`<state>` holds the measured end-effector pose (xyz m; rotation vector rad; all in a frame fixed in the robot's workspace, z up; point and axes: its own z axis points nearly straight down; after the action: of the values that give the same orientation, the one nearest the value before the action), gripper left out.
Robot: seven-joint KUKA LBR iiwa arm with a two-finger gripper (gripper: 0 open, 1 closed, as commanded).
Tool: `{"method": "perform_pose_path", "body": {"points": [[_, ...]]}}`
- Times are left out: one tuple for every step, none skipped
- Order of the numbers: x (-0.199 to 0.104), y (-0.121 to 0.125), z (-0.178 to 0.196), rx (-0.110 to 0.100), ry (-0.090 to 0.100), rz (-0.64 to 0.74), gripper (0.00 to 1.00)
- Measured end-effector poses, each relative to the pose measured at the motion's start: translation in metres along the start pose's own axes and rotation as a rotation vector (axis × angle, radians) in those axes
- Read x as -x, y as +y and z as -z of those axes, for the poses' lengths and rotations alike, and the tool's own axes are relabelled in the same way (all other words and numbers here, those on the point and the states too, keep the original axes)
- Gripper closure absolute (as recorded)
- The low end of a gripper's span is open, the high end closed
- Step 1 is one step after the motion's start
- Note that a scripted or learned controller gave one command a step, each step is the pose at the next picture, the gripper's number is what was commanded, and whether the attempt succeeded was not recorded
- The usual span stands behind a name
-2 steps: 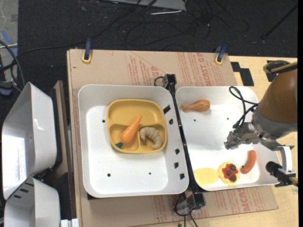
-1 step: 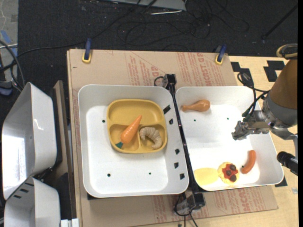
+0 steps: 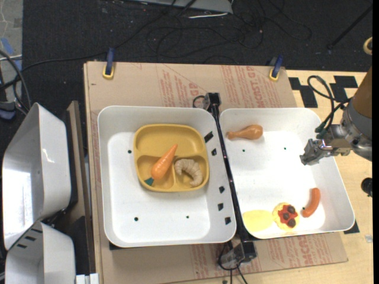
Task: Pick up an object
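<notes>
In the right bin [image 3: 266, 158] a chicken drumstick [image 3: 246, 133] lies near the far left corner. A sausage [image 3: 311, 202] lies near the front right, next to a small pizza slice with dark toppings [image 3: 286, 214] and a pale yellow flat piece [image 3: 257, 220]. My gripper [image 3: 312, 153] hangs over the right side of this bin, above bare floor, well back from the sausage and right of the drumstick. Nothing shows between its fingers.
The left bin [image 3: 118, 206] holds a yellow divided plate [image 3: 142, 141] with a carrot [image 3: 164, 162] and a shrimp [image 3: 190, 170] in its compartments. A black clip strip [image 3: 222, 158] runs between the bins. Clamps [image 3: 108, 70] sit at the cardboard's far edge.
</notes>
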<state>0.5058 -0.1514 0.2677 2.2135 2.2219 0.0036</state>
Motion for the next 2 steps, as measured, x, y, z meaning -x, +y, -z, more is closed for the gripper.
{"method": "perform_pose_path", "body": {"points": [[-0.052, 0.009, 0.005, -0.003, 0.003, 0.005, 1.00], [-0.105, 0.015, 0.006, -0.005, 0.003, 0.005, 1.00]]}}
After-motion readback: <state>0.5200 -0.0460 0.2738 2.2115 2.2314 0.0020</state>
